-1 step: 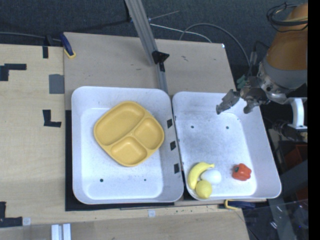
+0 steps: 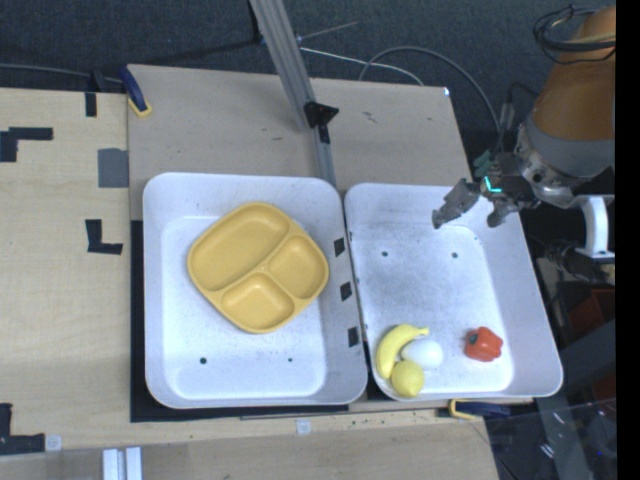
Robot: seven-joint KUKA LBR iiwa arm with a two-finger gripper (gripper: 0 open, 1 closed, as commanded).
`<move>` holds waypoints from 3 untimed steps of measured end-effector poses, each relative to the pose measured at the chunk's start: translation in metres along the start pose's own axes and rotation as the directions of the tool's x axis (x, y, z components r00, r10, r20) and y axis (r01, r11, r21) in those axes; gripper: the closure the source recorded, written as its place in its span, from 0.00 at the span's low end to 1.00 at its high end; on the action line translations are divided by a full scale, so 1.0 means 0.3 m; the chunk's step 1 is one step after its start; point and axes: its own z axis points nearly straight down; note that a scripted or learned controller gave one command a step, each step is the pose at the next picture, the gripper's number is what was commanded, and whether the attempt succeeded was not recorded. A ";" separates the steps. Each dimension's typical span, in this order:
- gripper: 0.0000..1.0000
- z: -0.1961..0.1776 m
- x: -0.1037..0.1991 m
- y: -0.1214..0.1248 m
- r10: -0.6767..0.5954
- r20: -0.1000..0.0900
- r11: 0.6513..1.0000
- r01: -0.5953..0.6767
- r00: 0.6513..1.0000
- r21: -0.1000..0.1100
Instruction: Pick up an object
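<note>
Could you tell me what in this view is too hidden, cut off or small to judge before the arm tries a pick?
- Arm: cut off by the right and top edges above the orange band.
- Lemon and egg: huddled against the banana in the right bin; whether they touch is too small to tell.
- Red item: too small to identify.
- Bench marks beside the left bin: cut off by the left edge.

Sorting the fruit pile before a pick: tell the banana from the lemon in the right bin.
The banana is long and curved; the lemon is short and rounded. The banana lies farther from the bin's near edge; the lemon sits against it. The banana arcs over the white egg; the lemon sits below the egg. Both are yellow and lie together in that near left corner.
</note>
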 end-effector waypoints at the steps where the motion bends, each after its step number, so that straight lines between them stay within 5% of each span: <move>1: 0.00 0.199 0.030 -0.010 0.001 0.000 1.000 -0.001 1.000 0.006; 3: 0.00 0.554 0.027 -0.057 0.003 0.000 1.000 -0.003 1.000 0.006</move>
